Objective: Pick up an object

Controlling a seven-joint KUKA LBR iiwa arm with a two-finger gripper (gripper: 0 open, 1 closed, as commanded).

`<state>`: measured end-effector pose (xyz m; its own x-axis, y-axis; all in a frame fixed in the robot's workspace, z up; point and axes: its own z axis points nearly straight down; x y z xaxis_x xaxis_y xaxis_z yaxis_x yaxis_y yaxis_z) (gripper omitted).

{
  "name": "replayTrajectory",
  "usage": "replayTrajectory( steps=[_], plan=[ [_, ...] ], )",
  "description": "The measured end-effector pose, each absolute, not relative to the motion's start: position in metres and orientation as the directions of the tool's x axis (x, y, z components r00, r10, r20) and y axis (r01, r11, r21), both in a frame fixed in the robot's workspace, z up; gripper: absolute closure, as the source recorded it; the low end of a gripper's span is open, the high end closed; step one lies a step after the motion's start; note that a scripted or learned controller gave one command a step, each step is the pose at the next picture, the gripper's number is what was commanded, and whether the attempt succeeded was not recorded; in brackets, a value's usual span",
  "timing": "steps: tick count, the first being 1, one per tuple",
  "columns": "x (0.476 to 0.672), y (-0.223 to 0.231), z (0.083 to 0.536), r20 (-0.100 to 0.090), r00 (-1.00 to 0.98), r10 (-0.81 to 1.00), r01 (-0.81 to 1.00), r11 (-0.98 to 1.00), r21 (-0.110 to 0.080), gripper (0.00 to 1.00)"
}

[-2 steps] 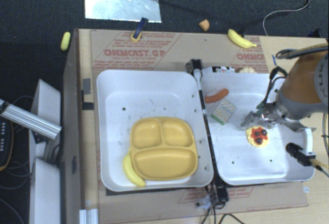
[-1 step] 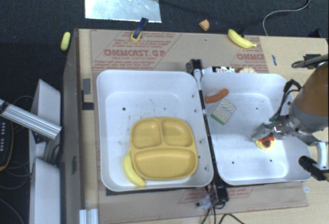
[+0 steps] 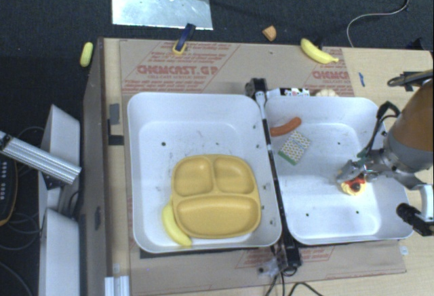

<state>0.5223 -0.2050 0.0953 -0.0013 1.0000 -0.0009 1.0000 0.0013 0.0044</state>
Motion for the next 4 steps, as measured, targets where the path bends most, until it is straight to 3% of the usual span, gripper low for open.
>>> replayTrajectory(
  steps=[1, 2, 3, 4],
  plan=[
    [0.593, -0.170, 0.107, 0.000, -0.004, 1.000, 1.000, 0.004, 0.005, 1.00],
    [0.547, -0.190, 0.084, -0.001, -0.001, 1.000, 1.000, 0.001, 0.001, 1.00],
    [0.527, -0.207, 0.174, -0.002, -0.001, 1.000, 1.000, 0.001, 0.004, 1.00],
    [0.536, -0.206, 0.181, -0.001, -0.004, 1.000, 1.000, 0.004, 0.003, 1.00]
  ],
)
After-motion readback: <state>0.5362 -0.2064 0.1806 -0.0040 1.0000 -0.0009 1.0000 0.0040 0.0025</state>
